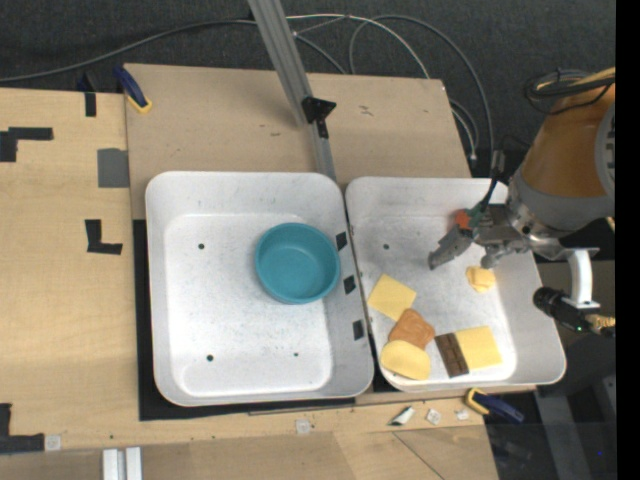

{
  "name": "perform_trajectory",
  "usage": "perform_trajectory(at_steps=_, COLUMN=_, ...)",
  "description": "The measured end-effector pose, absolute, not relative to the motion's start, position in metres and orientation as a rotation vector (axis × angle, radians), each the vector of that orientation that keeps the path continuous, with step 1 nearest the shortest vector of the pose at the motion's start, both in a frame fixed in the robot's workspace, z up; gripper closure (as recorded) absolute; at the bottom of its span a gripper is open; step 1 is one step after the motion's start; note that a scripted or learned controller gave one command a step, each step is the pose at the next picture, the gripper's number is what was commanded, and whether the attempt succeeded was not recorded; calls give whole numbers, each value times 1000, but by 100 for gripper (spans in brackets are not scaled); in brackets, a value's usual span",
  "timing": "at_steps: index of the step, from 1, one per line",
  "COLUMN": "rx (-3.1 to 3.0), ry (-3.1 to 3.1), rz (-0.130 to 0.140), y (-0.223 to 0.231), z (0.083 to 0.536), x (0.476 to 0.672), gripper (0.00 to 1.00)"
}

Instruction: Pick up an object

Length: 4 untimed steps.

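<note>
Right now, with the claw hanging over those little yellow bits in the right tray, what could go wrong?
1. The gripper is open over bare tray floor, between the small yellow piece and the yellow square; closing there would likely catch nothing.
2. The brown chunk, yellow lump and dark-edged yellow block crowd together near the right bin's front edge, so a grab there might nudge neighbours or pinch two.
</note>
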<state>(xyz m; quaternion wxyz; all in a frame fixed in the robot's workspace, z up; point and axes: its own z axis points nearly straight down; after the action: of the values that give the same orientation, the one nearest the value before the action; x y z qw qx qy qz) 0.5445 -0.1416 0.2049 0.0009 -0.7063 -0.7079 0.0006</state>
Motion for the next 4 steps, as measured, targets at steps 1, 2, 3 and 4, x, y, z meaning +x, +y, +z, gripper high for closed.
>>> perform_trajectory(at_steps=1, rx=-2218, ry=-2223, rz=2, y=-142, z=205, x=544, gripper=0)
perform_trajectory(at_steps=2, rx=-2215, ry=-2219, rz=7, y=-132, z=147, x=547, gripper=0)
perform_trajectory(at_steps=3, rx=-2215, ry=-2218, rz=8, y=-131, z=93, x=545, gripper=0)
perform_trajectory(at_steps=4, rx=-2216, ry=-2221, rz=4, y=-131, z=105, x=546, gripper=100)
